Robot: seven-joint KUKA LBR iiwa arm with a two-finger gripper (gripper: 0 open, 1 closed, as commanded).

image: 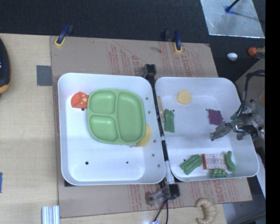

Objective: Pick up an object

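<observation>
My gripper (222,131) reaches in over the right side of the right bin (196,85), with nothing visibly held. A purple object (215,116) lies just up and left of it. Along the bin's front lie a red and white packet (213,161), a green pod-like piece (191,164), a small green lump (218,173) and a curved green piece (230,161). A round yellow object (184,97) sits near the back. A green strip (169,120) rests by the left wall.
The left bin (107,169) holds a green divided plate (116,115), a red object with a star (79,100) at its left and a yellow piece (145,136) peeking from under its right edge. A tan curled object (206,210) lies on the cardboard in front.
</observation>
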